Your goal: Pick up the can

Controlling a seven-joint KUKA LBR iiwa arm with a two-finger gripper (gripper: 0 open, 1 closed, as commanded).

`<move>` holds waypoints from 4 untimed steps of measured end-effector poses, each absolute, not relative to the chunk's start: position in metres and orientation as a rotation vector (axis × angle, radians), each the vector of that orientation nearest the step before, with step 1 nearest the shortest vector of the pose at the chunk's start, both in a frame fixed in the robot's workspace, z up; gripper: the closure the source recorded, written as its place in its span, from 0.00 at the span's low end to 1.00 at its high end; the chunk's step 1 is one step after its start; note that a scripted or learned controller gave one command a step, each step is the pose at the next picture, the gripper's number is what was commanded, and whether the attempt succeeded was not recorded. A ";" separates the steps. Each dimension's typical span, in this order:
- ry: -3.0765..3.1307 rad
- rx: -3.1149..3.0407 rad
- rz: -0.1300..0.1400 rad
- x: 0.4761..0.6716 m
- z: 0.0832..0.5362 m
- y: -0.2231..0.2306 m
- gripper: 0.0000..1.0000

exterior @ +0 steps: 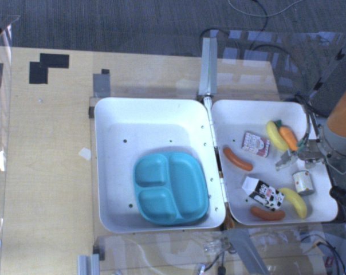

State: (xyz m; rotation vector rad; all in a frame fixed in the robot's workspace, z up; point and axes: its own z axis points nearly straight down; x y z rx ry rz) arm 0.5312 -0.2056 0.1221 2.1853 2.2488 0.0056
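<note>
The can [302,183] is small and silver and lies near the right wall of the right bin [237,215], between a carrot and a banana. My gripper [287,159] hangs just up and to the left of it, above the bin floor, with the can outside its grasp. The silver fingers [282,162] stand open with nothing between them. The arm, with its orange band [342,119], comes in from the right edge.
Around the can lie a banana [295,202], a black-and-white carton [266,194], two sausages [238,158] [267,213], a red-and-white box [256,144], a second banana [274,134] and a carrot [288,137]. The left bin [113,153] holds a blue divided plate [170,188].
</note>
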 end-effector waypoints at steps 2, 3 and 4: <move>1.907 2.491 0.013 0.499 0.090 -0.197 0.00; 1.908 2.484 0.020 0.502 0.102 -0.197 1.00; 2.019 2.399 0.005 0.590 0.187 -0.194 1.00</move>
